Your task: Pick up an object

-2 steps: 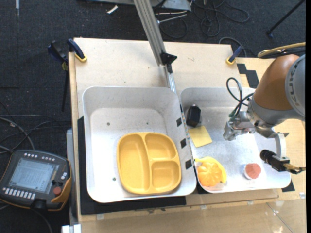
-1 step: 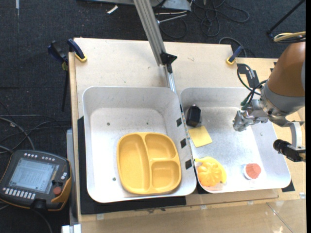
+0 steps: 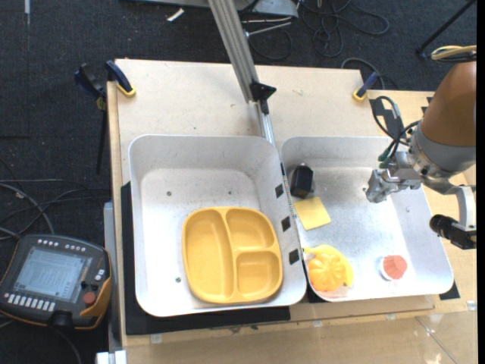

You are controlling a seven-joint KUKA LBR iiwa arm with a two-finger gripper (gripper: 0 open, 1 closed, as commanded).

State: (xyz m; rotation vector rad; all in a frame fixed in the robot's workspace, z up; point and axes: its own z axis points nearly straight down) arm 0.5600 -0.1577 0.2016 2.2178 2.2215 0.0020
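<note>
My gripper (image 3: 377, 189) hangs over the right bin (image 3: 424, 241), near its back right part, with nothing seen between its fingers. In that bin lie a small black block (image 3: 301, 180) at the back left, a flat yellow square (image 3: 313, 214) just in front of it, a yellow-orange rounded toy (image 3: 328, 270) at the front left, and a small red-pink round piece (image 3: 394, 266) at the front right. All of these sit apart from the gripper, to its left or in front of it.
The left bin (image 3: 151, 173) holds a yellow divided plate (image 3: 231, 254). A slanted metal pole (image 3: 236, 44) rises from between the bins at the back. Clamps sit at the bench corners, and a teach pendant (image 3: 53, 279) lies at the lower left off the bench.
</note>
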